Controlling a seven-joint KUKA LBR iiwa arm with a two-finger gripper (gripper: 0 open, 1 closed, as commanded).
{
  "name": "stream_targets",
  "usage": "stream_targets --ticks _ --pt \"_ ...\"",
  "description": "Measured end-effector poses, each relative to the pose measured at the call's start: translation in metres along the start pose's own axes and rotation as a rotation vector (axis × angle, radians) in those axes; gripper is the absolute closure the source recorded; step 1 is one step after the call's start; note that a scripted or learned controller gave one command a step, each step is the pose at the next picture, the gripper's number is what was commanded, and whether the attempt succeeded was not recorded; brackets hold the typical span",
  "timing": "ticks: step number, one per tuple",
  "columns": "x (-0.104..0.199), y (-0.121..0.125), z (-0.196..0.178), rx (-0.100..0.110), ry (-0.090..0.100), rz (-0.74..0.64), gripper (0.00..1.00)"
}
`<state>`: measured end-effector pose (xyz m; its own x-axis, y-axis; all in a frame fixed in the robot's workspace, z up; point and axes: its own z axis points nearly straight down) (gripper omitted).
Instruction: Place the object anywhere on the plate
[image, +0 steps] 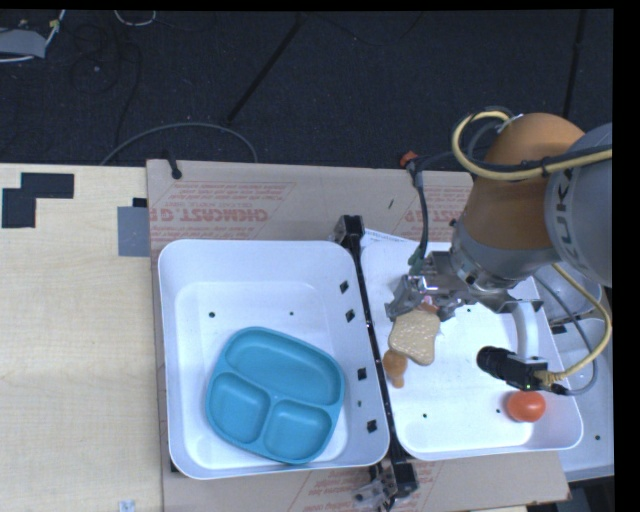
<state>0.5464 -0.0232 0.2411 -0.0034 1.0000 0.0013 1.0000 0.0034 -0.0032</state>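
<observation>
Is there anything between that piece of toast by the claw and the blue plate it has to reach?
Yes. The toast is in the right bin, the plate in the left. Between them run the two bins' raised rims, with a small brown item just below the toast. The toast must be lifted over them.

Wooden bench (60, 340), cardboard sheet (260, 200), two white bins (185, 290)

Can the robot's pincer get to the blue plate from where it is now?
Probably yes. The pincer hangs over the right bin, above the toast-like piece. The blue plate lies uncovered in the left bin, with only the low divider between.
</observation>
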Motion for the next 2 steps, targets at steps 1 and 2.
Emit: stream_targets --ticks 1,2 --pt "0.05 0.009 -0.006 -0.001 0.0 -0.001 1.0" --pt "0.095 0.008 0.008 0.003 -0.001 0.0 1.0"
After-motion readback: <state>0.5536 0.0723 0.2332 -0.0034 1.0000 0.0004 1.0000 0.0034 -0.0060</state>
